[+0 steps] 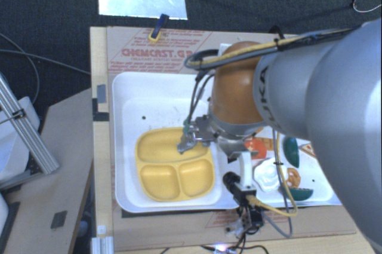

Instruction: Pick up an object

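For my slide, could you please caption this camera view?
KUKA arm's gripper poised over a yellow divided tray in the left white bin.

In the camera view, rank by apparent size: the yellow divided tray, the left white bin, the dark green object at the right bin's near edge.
1. Left white bin
2. Yellow divided plastic tray
3. Dark green object, partly hidden by the arm

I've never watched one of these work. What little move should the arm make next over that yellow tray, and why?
Probably a short drop straight down. The gripper sits over the far rim of the yellow divided tray in the left bin, and nothing shows between its fingers, so it likely needs to settle onto the rim before closing.
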Controlling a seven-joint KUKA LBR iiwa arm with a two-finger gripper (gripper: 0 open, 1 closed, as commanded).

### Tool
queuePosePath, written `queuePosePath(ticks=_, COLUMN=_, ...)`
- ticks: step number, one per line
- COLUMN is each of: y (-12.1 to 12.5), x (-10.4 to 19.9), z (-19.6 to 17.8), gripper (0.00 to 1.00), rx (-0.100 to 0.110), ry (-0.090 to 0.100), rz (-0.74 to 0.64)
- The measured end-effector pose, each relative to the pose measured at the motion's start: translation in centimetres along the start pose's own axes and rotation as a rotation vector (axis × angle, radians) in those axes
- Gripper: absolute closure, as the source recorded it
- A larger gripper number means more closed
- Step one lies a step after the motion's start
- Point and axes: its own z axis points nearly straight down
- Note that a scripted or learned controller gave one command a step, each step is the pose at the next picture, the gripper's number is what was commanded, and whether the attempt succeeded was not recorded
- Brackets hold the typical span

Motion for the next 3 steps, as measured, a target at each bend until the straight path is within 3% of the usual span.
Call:
queuePosePath(ticks=1, y=6.0, x=9.0, z=6.5, gripper=0.0, rx=-0.014, ry=-0.002, rz=0.003)
queuePosePath(ticks=2, y=14.2, x=10.3, z=-9.9, gripper=0.0, rx=-0.033, ry=0.003, rz=0.007)
queuePosePath(ticks=3, y=0.2, x=8.3, z=7.7, gripper=0.0, rx=-0.019, ry=-0.001, rz=0.014)
